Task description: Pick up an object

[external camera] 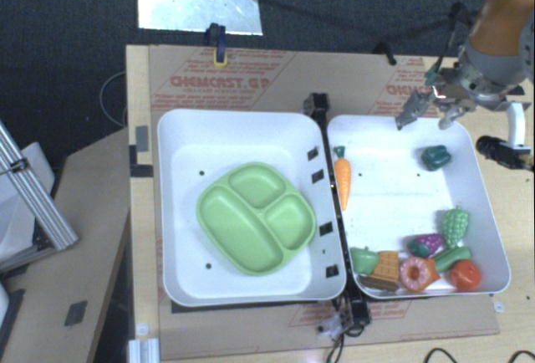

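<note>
"CHEMCAST" — red, on board [219,82]

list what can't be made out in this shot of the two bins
- Gripper, camera view: small and blurred over the right bin's far rim; whether it is open or shut cannot be told.
- Arm: cut off by the top and right edges.
- Toy food pile, near corner: pieces overlap, so their lower parts are hidden.
- Dark green toy: too small to identify.

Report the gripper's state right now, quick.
Gripper: open, fingers spread, nothing between them; it hangs over the far edge of the right bin, near the dark green toy.
</note>
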